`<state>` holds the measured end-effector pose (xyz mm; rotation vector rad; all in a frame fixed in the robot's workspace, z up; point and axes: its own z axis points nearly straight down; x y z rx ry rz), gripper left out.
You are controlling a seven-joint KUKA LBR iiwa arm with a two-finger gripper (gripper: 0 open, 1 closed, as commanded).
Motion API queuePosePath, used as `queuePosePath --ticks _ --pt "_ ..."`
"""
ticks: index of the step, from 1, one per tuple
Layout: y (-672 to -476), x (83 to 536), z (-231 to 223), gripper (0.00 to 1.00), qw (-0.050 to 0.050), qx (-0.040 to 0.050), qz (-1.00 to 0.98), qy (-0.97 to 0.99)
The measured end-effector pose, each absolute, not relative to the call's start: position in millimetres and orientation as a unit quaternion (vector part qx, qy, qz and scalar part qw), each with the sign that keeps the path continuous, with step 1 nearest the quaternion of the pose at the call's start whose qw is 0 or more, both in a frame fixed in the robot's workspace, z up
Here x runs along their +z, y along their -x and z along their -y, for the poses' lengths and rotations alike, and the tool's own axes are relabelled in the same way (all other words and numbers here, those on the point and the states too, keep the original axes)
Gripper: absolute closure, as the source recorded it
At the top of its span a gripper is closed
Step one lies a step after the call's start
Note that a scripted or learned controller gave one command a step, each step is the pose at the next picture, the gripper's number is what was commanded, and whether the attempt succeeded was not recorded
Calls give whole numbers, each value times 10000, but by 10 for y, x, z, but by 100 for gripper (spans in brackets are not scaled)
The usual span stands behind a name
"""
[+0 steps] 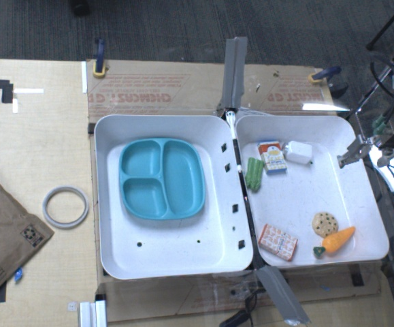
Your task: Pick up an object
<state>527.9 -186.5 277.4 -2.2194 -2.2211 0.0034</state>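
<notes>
The right bin [360, 203] holds several small items. A green pod-like piece [254, 174] lies by its left wall, with a small red and white carton [272, 157] and a white block [299, 152] beside it. A cookie [324, 223] and a toy carrot [337, 240] lie near the front right, and a red and white patterned packet [278, 242] lies at the front. My gripper [357, 151] hangs at the bin's right rim, apart from all of them, with dark cabling behind it.
The left bin [108, 237] carries a teal divided plate [162, 178]. A grey tape ring [65, 206] and a brown cardboard box [3, 240] lie on the bench to the left. A grey post [235, 73] stands behind the bins' shared wall.
</notes>
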Motion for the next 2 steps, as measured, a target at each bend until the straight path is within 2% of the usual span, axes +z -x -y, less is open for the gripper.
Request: queuePosePath --ticks 1,2 --pt "-5782 1420 1287 0 13 14 6897 7241" --pt "-6454 966 1127 0 -11 3 6867 7270"
